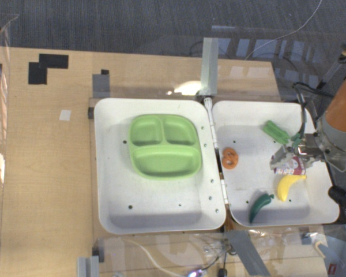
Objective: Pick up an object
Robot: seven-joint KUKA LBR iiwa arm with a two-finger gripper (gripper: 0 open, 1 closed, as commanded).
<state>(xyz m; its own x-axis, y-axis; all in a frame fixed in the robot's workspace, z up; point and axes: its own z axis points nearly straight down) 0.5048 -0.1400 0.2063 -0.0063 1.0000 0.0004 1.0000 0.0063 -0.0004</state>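
The hand sat low in the right-hand shallow white bin, reaching in from the right and hovering over or touching a small crumpled packet with red and white print. From this slant I could not tell how far the hand was open, nor whether the packet was truly between its tips, so no hold could be claimed. The packet seemed the likeliest target, since the hand was right on top of it.

Just near of the packet lay a yellow plastic banana, close enough to crowd a grasp. Further near and left lay a dark green plastic pepper. Far of the hand lay a light green oblong block, and well to the left, by the dividing wall, an orange pretzel-shaped toy.

The left-hand white bin held a green plastic divided plate, lying flat at its middle, well apart from the work. Both bins rested on the pale wooden tabletop.
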